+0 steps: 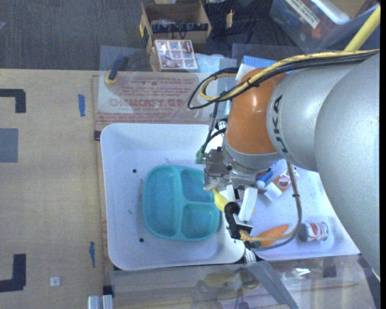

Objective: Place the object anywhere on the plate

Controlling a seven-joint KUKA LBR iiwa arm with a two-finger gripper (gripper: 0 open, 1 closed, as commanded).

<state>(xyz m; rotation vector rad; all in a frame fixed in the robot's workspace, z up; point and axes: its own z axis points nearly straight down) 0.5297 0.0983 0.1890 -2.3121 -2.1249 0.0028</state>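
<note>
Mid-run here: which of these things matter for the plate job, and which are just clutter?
Job: teal divided plate in the left bin; gripper above the plate's right edge.
Lying about: orange carrot-shaped piece, small red-and-white can and a white-and-blue item in the right bin; printed box beyond the bins.

A bulky grey arm (338, 114) with a glossy orange band (253, 117), black lettering (278, 124) and black and yellow cables (301, 58).

- pale wooden benchtop (48, 181) on the left, with black corner marks (17, 99) and strips of blue tape (81, 105)
- dark grey floor (60, 30) beyond the bench
- open cardboard box (175, 18) on that floor, top centre
</note>
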